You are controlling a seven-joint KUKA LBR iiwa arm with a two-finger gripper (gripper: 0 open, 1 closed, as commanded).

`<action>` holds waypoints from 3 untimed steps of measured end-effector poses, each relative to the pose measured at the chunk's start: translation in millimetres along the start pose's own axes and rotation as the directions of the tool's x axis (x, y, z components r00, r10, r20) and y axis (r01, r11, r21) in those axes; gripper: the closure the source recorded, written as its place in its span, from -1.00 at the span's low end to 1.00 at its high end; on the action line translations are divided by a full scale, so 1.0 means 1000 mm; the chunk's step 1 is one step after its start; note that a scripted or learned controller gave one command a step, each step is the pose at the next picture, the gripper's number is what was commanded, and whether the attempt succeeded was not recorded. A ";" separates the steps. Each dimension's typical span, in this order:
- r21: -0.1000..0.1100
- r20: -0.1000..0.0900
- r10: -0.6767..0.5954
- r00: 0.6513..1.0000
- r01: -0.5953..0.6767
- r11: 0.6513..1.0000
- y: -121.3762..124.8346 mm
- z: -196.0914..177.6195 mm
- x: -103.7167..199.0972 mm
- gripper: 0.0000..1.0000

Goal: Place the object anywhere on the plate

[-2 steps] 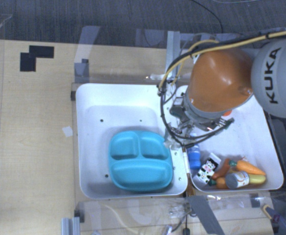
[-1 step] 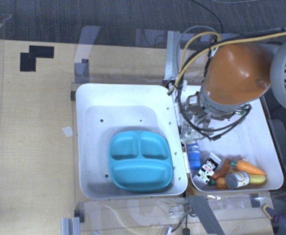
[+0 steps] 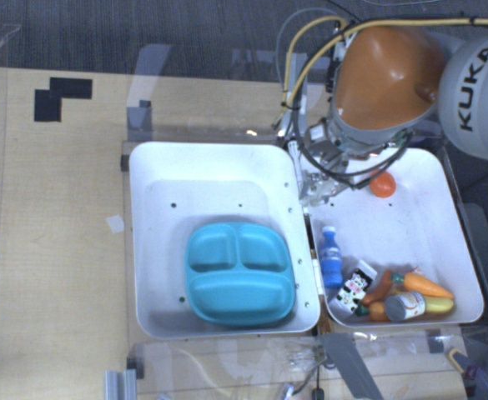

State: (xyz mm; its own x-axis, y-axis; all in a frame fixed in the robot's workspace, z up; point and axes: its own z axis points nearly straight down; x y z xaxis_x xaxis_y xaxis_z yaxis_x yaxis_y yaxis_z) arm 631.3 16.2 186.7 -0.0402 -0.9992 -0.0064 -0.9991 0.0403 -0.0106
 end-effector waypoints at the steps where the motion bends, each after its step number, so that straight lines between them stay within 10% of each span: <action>1: -0.004 0.000 -0.341 0.940 0.341 0.940 0.026 0.001 0.056 1.00; 2: 0.000 0.000 -0.234 0.972 0.234 0.972 -0.020 0.000 0.049 1.00; 3: -0.005 0.001 -0.534 0.846 0.534 0.846 0.008 0.015 0.100 1.00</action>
State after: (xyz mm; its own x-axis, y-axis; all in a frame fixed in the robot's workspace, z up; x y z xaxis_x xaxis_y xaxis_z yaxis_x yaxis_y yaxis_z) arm 619.5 -83.4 171.3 0.4993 -0.8664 -0.0007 -0.8664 -0.4993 -0.0076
